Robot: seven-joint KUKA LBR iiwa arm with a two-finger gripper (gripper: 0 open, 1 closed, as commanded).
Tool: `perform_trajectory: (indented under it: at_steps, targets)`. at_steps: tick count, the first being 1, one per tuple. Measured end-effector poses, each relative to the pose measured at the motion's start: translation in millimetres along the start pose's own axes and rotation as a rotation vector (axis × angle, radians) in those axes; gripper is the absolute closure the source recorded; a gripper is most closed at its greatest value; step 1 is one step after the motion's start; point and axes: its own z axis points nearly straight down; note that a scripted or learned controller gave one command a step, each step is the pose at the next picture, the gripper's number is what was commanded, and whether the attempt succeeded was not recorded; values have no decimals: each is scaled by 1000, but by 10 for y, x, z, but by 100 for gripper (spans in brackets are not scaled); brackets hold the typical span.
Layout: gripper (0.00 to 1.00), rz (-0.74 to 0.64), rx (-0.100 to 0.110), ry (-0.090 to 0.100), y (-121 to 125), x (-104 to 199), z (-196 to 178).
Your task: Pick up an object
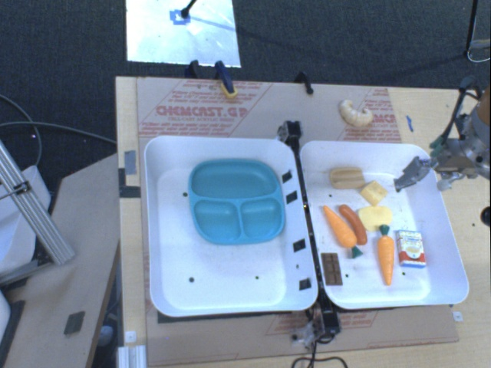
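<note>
In the camera view the gripper [414,172] is poised over the right bin [449,228], its opening impossible to judge, presumably for choosing among the toy foods gathered there, the yellow block [374,193] lying nearest.

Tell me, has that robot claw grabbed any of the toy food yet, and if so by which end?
Nothing is held. The gripper hovers over the right bin, near the yellow cheese wedge, with nothing between its fingers.
</note>
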Motion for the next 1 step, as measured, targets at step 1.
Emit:
perform_trajectory:
  at_steps: [1]
  targets:
    - [0, -14, 9, 7, -373, 1386, 666]
